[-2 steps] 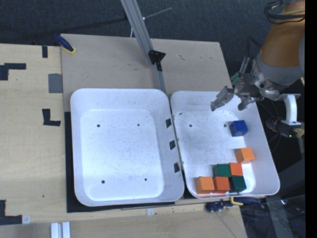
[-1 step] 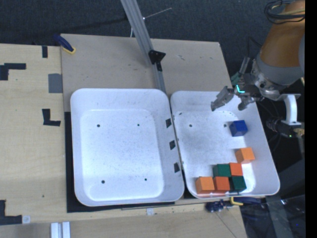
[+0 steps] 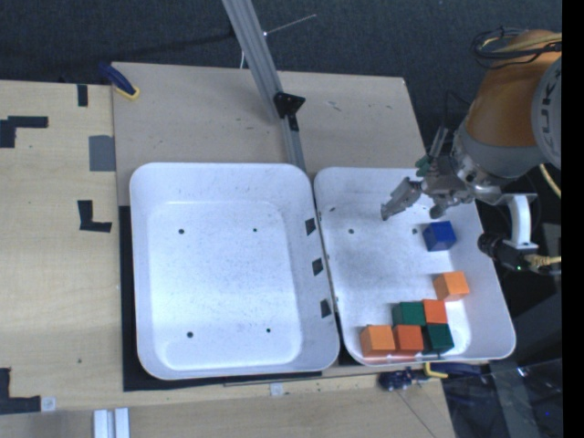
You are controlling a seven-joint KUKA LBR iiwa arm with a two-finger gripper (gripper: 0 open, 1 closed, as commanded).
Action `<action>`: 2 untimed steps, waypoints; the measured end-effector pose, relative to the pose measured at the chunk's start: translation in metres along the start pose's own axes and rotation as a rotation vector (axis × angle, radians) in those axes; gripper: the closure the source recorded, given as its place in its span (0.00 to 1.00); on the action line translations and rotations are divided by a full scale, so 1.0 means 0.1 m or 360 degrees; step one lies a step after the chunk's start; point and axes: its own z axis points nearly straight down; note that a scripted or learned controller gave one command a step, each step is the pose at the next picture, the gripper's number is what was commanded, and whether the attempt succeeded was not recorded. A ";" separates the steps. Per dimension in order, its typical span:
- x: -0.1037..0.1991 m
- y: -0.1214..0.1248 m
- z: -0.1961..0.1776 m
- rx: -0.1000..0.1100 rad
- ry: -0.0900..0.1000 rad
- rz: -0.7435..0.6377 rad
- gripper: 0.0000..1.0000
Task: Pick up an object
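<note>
Right bin [image 3: 365, 245], blue cube [image 3: 439, 235] slightly skewed

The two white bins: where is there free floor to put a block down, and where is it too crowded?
The left bin has bare floor from rim to rim. In the right bin, the floor is free between the shared rim and the blue block, below the gripper. Its near right corner is crowded with orange and green blocks.

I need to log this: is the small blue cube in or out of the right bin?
In: the small blue cube lies on the right white bin's floor.
</note>
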 end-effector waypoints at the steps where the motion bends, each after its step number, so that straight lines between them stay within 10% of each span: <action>1: -0.07 -0.06 0.49 0.0002 0.0001 0.0000 0.00; 2: -0.07 -0.02 1.13 0.0003 0.0001 -0.0001 0.00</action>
